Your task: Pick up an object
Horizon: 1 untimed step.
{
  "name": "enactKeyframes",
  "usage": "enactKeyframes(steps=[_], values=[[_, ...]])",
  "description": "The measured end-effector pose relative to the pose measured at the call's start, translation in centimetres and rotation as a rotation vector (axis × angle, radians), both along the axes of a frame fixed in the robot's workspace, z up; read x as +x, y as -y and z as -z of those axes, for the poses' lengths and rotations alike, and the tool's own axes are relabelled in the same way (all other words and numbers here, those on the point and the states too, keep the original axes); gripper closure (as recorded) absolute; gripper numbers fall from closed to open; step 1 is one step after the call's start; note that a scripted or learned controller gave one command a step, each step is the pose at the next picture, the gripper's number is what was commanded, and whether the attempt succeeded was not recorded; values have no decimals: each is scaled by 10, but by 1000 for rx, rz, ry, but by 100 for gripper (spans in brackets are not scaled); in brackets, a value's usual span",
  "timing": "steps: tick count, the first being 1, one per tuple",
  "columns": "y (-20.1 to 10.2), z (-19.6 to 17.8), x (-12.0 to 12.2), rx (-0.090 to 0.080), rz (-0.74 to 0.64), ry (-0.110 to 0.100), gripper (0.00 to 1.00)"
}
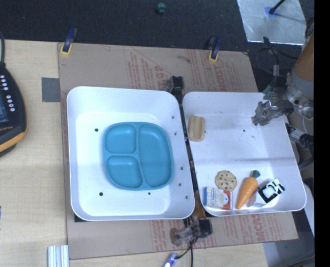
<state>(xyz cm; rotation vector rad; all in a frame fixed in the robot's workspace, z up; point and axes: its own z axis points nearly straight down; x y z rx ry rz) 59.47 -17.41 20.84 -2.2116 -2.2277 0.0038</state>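
Camera view: gripper [263, 114] at upper right corner of right bin [237, 143], low over white floor; finger opening cannot be made out, nothing seen held. Tan block [196, 128] at bin's left wall. Along near edge, well apart from gripper: cookie [225, 179], small carton [217, 198], toy carrot [247, 190], black-white piece [271, 190]. Left bin [81, 149] holds blue divided plate [137, 154].
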Motion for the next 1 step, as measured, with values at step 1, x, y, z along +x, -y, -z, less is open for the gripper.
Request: enactKeyframes(steps=[1], values=[[1, -10, 0, 0, -4, -1, 100]])
